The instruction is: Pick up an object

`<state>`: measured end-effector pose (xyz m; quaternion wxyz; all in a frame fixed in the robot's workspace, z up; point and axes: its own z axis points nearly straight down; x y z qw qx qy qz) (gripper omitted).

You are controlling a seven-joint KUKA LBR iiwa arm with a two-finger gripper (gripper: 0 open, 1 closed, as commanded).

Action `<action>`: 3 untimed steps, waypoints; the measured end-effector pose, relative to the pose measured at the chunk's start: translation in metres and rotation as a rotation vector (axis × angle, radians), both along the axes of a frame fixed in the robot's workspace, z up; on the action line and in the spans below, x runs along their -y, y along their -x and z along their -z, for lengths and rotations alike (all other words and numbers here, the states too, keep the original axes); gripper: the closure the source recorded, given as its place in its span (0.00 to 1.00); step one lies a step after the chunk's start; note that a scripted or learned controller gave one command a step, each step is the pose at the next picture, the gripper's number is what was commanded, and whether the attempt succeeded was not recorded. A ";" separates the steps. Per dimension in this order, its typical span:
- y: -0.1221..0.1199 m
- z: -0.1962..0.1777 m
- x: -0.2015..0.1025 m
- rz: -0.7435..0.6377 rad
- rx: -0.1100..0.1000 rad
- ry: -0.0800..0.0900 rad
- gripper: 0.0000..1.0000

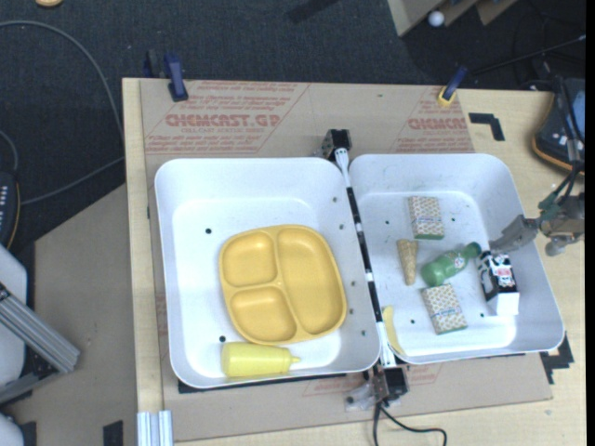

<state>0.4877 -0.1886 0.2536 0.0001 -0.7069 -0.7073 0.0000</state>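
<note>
My gripper [539,235] hangs over the right rim of the right bin [465,167], open, with nothing between its fingers. Just left of it inside that bin lie a black-and-white small object [499,282], a green bottle [448,265], a tan cone [407,260] and two patterned little boxes, one at the back [427,216] and one at the front [443,308]. A yellow strip [389,329] rests against the bin's front left corner.
The left bin [177,193] holds a yellow divided plate [282,282] and a yellow cylinder [258,359] near its front wall. A black clamp [337,142] sits where the bins meet at the back. Dark floor surrounds the bench.
</note>
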 end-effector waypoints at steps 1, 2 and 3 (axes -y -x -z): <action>-0.049 0.066 -0.079 -0.001 -0.002 -0.001 0.00; -0.046 0.166 -0.095 0.001 -0.002 0.000 0.00; -0.119 0.169 -0.030 0.000 0.001 0.001 0.00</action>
